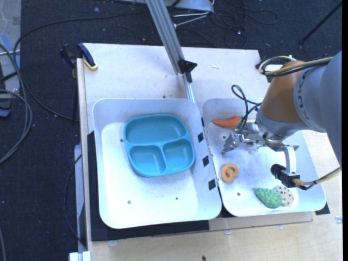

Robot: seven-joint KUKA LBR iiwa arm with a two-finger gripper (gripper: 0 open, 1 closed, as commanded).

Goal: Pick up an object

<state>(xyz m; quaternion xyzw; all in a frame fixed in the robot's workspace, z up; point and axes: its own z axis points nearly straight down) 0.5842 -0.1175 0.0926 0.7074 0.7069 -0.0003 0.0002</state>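
The metal two-finger gripper [232, 142] hangs low, spread open and holding nothing, just beyond the orange ring-shaped toy [229, 173] in the right white bin [315, 200], apparently lining up a grasp.

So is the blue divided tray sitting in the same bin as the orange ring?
No, the blue divided tray lies in the left bin, while the orange ring lies in the right bin.
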